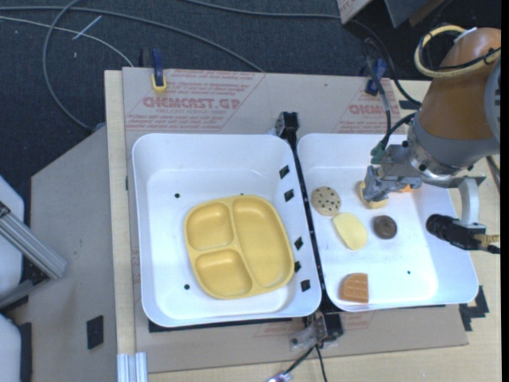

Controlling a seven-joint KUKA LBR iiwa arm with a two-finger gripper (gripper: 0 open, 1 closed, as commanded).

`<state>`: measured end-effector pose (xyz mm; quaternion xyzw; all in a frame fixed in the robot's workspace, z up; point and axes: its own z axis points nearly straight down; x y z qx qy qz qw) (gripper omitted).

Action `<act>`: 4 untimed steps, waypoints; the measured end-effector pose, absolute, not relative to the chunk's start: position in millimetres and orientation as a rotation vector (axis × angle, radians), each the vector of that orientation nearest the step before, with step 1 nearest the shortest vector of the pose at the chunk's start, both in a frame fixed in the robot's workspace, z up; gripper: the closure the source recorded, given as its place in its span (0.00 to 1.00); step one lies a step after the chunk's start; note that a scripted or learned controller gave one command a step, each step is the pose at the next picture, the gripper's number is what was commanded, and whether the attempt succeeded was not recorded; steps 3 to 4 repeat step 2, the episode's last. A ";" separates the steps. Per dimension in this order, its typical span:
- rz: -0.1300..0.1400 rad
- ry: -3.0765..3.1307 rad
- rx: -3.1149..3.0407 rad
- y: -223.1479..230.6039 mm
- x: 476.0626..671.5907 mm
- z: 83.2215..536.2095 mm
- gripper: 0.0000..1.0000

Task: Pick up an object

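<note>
My gripper [380,186] is low in the right bin [445,285], near its far middle. It sits directly over a small yellow-orange object [371,192], which is mostly hidden under it. Just left of it lies a chocolate-chip cookie [325,200]. A pale yellow piece [350,231] and a small brown round piece [385,227] lie in front of the gripper. An orange-brown wedge [355,287] rests near the bin's front edge.
The left bin [151,213] holds a yellow divided plate [237,245]. A black divider [301,205] with clips runs between the two bins. The arm's grey body and a black fitting [453,229] hang over the right bin's right side.
</note>
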<state>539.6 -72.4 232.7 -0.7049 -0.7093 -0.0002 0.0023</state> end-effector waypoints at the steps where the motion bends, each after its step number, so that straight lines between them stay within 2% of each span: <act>1: -0.005 -2.228 -2.214 -19.7 546.4 240.6 1.00; 2: -0.005 -2.229 -2.213 34.7 558.5 247.3 1.00; 4: -0.005 -2.229 -2.213 34.7 558.5 247.3 1.00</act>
